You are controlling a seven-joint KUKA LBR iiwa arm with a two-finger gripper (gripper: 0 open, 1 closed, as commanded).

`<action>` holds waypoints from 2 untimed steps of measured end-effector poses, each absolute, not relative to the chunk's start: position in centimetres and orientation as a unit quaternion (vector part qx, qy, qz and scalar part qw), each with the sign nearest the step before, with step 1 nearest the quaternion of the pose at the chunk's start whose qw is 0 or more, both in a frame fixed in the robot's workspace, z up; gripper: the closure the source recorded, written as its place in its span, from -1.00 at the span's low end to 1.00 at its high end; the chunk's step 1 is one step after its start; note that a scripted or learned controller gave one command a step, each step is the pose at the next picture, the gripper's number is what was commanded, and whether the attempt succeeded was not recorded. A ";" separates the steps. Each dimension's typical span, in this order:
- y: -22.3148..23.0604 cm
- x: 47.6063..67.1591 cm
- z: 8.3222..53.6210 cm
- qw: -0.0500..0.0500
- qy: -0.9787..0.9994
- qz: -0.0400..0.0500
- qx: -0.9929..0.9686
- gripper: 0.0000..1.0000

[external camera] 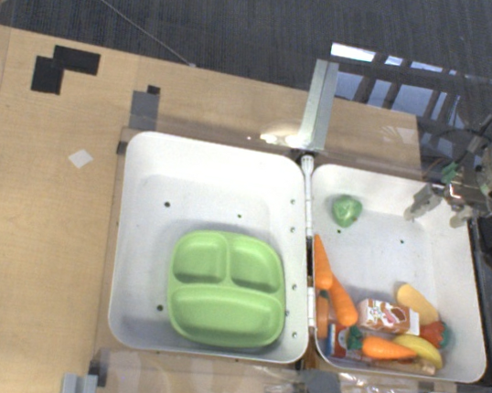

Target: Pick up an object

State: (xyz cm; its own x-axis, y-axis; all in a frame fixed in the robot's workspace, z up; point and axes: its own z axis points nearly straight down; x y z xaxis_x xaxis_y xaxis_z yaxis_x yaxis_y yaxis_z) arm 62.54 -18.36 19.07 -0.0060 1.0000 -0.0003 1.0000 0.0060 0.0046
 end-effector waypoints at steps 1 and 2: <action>-10.8 64.8 12.6 0.002 0.743 0.002 0.669 -1.00; -8.7 67.1 8.9 0.003 0.702 0.003 0.712 -1.00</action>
State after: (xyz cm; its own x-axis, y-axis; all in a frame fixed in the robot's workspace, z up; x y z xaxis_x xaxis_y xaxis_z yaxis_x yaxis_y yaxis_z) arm 67.12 -8.72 8.85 0.0152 0.9999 -0.0005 0.9998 -0.0152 0.0091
